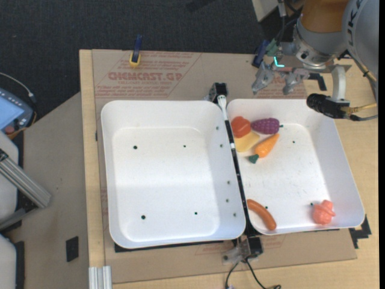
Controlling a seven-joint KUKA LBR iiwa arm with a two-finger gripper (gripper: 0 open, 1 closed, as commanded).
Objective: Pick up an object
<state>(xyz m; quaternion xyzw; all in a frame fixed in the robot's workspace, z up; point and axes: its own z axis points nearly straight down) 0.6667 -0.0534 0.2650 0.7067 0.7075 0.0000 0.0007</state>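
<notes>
The right bin (337,155) holds several toy foods. A red-orange piece (240,126), a yellow piece (246,142), a purple grape bunch (265,125) and an orange carrot (265,146) cluster at its far left. An orange sausage (261,214) lies at the near left rim and a pink lumpy piece (323,212) at the near right. My gripper (275,80) hangs above the bin's far edge, behind the cluster, its fingers spread apart with nothing between them.
The left bin (120,179) sits beside the right one, joined by black clips (218,91) at the far end and near end (249,246). A yellow and blue clamp (136,54) stands on the cardboard at the back. The arm's cable (329,104) hangs at the far right.
</notes>
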